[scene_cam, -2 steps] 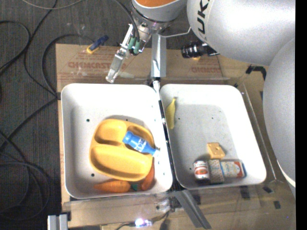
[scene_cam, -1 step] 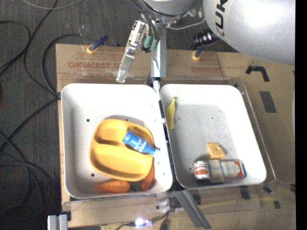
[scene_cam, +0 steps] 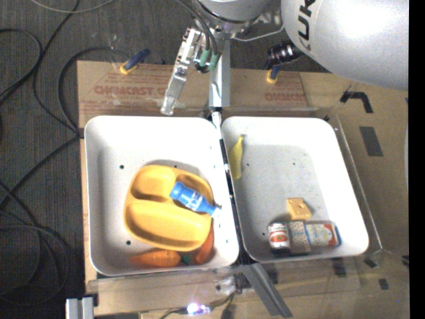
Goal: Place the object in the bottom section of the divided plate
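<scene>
1. Two bins lie below me; in the left bin (scene_cam: 99, 178) the yellow divided plate (scene_cam: 166, 211) carries a blue tube (scene_cam: 192, 199).
2. The tube's long axis runs upper-left to lower-right across the plate's right side.
3. Far above it, beyond the bins, I see the gripper (scene_cam: 189, 108) with fingers spread, holding nothing.

Grey arm (scene_cam: 345, 25) reaching in from right, gripper (scene_cam: 192, 108) raised, jaws apart
</scene>
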Robot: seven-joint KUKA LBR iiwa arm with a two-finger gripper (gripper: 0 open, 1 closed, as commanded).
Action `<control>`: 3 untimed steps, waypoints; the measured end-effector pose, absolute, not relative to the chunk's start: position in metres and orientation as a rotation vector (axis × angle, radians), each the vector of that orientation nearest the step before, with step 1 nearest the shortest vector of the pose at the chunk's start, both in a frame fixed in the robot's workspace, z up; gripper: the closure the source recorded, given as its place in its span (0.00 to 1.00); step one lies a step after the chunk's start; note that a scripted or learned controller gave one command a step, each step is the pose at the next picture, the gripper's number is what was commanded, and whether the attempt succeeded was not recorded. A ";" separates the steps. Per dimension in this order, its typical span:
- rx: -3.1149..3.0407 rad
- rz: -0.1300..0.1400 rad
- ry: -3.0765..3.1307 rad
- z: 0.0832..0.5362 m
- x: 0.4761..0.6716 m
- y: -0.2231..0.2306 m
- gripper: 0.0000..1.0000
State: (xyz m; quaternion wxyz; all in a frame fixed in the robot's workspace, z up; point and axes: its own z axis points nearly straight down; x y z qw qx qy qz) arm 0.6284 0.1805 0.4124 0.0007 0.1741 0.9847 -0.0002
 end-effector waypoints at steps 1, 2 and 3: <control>0.547 -0.001 3.092 0.412 0.628 0.181 0.00; 0.547 -0.001 3.092 0.412 0.628 0.181 0.00; 0.547 -0.001 3.092 0.412 0.628 0.181 0.00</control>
